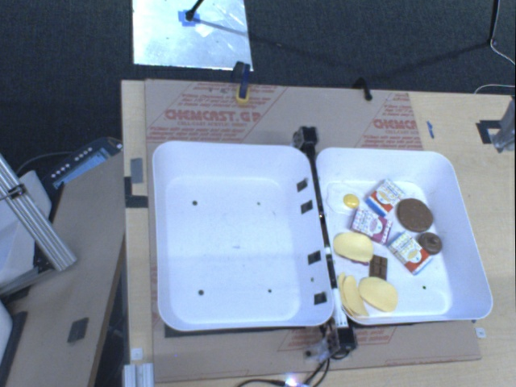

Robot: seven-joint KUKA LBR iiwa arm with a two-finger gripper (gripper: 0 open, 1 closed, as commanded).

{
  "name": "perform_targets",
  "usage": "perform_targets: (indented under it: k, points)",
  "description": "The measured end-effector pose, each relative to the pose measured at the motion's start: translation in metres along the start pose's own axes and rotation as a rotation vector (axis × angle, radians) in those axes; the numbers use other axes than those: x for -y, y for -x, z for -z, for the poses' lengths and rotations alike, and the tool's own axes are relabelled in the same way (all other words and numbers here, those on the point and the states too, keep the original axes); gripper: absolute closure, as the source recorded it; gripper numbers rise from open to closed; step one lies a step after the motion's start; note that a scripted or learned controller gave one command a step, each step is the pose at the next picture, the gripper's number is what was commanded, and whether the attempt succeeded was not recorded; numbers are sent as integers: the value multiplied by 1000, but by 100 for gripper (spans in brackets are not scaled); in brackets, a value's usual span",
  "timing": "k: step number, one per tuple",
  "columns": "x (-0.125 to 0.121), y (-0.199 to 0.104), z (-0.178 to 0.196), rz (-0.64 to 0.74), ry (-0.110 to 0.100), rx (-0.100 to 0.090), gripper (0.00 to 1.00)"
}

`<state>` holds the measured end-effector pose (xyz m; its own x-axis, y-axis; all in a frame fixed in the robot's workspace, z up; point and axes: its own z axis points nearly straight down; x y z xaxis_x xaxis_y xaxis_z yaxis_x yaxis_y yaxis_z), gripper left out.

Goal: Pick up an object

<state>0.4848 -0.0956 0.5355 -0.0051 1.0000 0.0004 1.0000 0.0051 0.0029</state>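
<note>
None of the objects is lifted yet: the brown disc [414, 214], small cartons [387, 194] and yellow pieces [353, 247] all lie in the right bin [466, 230]; gripper state cannot be told, so the whole pick remains.

Place: a robotics lab or test cell, not a home.
Table [266, 103]: a board still under printed protective film, carrying two shallow white bins [234, 240] clipped side by side.
Rear edge: a clamp [241, 83] gripped the board.
Floor: dark carpet [64, 47] with a taped metal plate [193, 22] and loose black cables [403, 51].
Left edge: an aluminium extrusion bar [32, 224] and a button-studded handheld controller [81, 161].
Right bin: toy food [379, 232] as test pieces.
</note>
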Motion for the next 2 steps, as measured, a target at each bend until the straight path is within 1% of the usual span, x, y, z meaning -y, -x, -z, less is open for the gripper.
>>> perform_targets:
  k: [2]
  points:
    - [-2, -47, 0, 1, 0, 0, 100]
